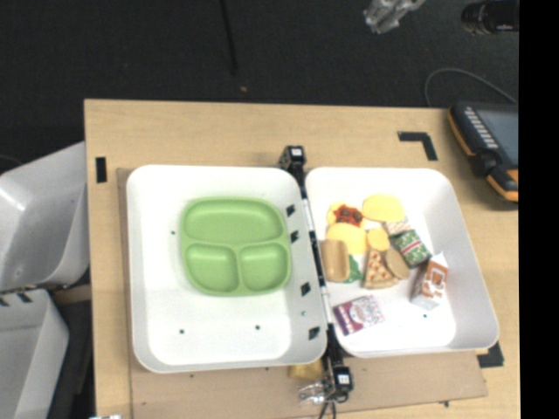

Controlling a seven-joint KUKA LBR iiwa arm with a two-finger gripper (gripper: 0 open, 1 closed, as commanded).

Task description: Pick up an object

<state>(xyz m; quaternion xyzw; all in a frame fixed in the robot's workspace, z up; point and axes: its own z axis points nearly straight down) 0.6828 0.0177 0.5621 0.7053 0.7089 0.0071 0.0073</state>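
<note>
Purple packet [359, 313], lettering perhaps illegible.

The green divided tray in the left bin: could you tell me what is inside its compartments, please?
The green tray lies in the left bin, and all three compartments show bare green plastic. The toy food pile sits in the right bin. What lies beneath the tray is covered.

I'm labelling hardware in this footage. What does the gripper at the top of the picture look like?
The gripper looks pale grey and metallic, a cluster of thin angular struts and linkages narrowing toward one end, seen against a dark floor. It is blurred, so cables and markings cannot be made out.
</note>
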